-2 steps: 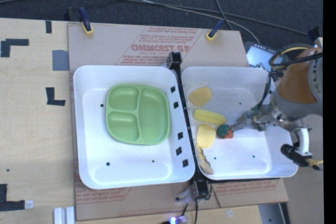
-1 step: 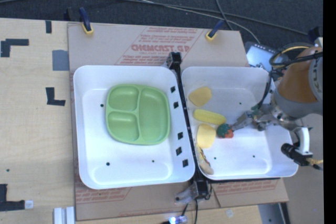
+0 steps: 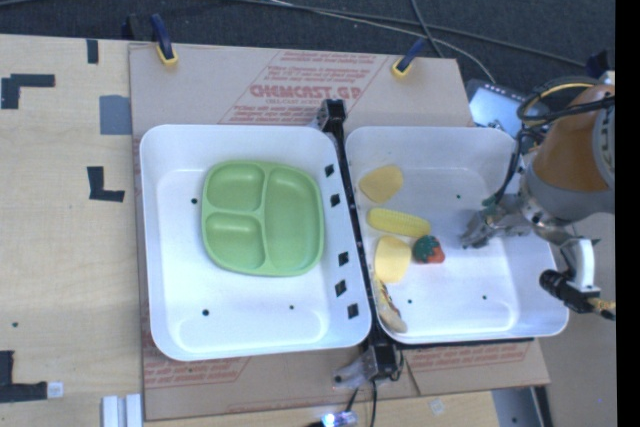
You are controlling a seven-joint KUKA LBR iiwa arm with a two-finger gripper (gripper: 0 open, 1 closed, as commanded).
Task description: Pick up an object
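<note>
Gripper (image 3: 478,233) low in right bin (image 3: 500,320); finger state cannot be told. Nearest object, strawberry (image 3: 429,250), lies just to its left.

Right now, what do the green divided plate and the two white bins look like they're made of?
Green plate: looks like molded plastic, matte, one even color with soft rounded dividers. White bins: probably thin formed plastic, smooth and slightly glossy, with rounded corners; the material can't be confirmed.
</note>
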